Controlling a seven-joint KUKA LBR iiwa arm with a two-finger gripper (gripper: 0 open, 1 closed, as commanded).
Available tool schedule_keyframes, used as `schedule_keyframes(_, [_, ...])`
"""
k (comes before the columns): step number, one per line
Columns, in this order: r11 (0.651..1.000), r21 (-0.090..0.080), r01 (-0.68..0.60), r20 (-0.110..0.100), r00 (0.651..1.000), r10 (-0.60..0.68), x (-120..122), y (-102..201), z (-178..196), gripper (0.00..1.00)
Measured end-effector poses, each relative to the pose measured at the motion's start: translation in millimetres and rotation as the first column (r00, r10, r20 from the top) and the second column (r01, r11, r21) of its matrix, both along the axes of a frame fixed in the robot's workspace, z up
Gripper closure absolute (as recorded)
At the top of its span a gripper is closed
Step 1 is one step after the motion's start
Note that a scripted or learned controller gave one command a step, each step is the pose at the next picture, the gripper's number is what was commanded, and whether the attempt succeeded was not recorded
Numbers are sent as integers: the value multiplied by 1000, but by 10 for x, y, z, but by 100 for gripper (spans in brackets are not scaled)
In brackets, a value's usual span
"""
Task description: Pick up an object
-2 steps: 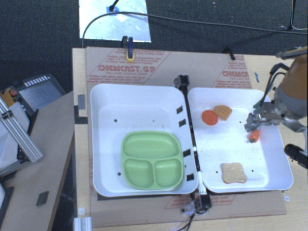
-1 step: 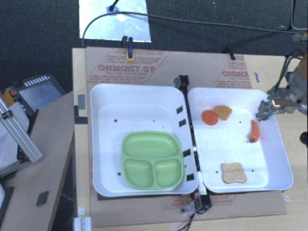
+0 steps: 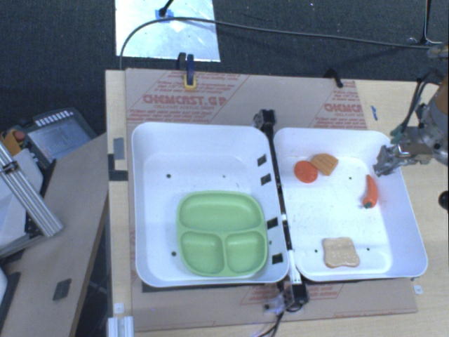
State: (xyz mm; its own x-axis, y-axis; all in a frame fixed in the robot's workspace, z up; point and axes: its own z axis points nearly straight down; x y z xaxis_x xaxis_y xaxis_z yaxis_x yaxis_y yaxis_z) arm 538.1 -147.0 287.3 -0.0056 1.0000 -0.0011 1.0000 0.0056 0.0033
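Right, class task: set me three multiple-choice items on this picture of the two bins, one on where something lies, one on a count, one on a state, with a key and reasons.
1. Where does the green divided plate lie?
A. in the left bin
B. in the right bin
C. on the bench outside the bins

2. How many food items lie in the right bin?
A. two
B. four
C. six

3. Where is the gripper in relation to the carrot?
A. closed around it, lifting it
B. above it near the bin's right rim, not holding it
C. over the left bin

Key: 1 A, the plate sits at the front of the left bin. 2 B, red slice, cracker, carrot and toast. 3 B, the carrot lies on the bin floor, apart from the gripper.
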Motion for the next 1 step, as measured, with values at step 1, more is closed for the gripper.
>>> schedule_keyframes(1, [1000,2,-3,-2,1000,3,27,522,-187,100])
